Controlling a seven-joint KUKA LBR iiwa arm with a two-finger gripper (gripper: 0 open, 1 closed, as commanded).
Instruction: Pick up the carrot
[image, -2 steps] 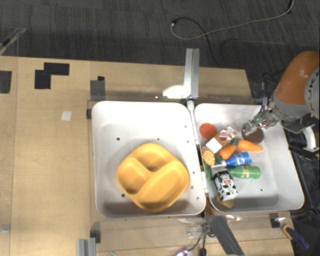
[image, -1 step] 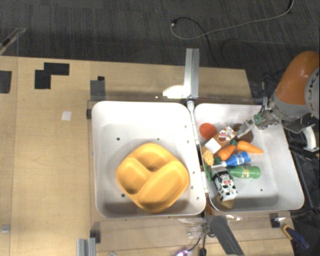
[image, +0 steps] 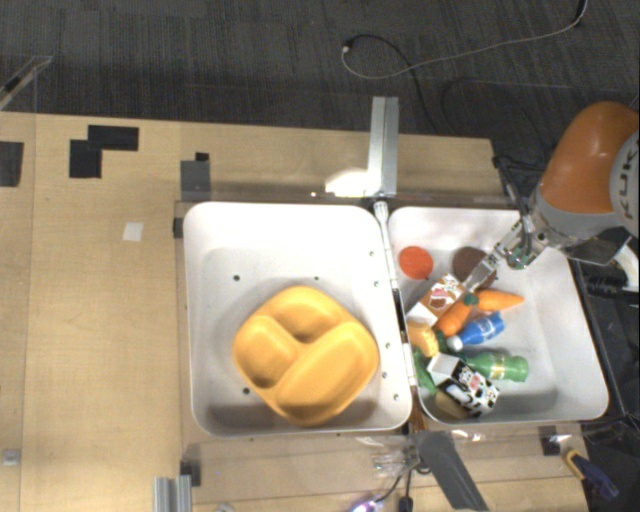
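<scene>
Claw (image: 484, 272) above two carrots (image: 455, 316), one yellow tray (image: 305, 353), two bins (image: 210, 330)

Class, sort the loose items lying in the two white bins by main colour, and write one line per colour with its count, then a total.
Orange: 3, the tapered orange carrot, a second orange carrot-shaped piece, a round orange-red ball
Yellow: 1, the moulded yellow plastic divided tray
Blue: 1, blue bottle
Green: 1, green bottle
Brown: 1, brown round piece
Total clearly told apart: 7

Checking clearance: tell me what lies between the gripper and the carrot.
Nothing that the camera view shows: the gripper hangs just above the carrot in the right bin.
</scene>
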